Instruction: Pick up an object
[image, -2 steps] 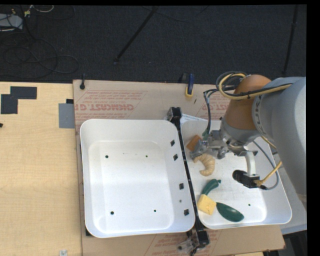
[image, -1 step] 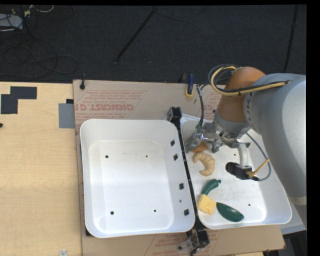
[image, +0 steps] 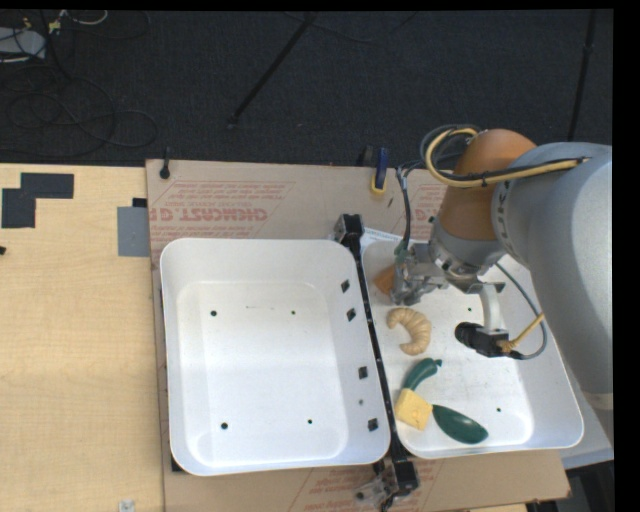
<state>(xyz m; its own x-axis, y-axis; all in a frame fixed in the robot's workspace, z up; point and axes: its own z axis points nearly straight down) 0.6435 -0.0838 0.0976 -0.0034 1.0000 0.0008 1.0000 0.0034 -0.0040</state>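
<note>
My gripper (image: 407, 287) hangs low over the far left part of the right bin (image: 530, 420), below the orange band of the arm. A tan croissant (image: 411, 329) lies just in front of it. An orange-brown object (image: 384, 281) peeks out at the gripper's left side, partly hidden by it. Nearer the front lie a green pepper (image: 421, 373), a yellow wedge (image: 412, 410) and a dark green oval piece (image: 459, 424). The arm's body covers the bin's far right part.
The left bin (image: 185, 300) stands beside the right one, parted from it by a black clamped divider (image: 362, 330). A black cable connector (image: 478, 338) hangs off the arm over the right bin. Cardboard lies under both bins.
</note>
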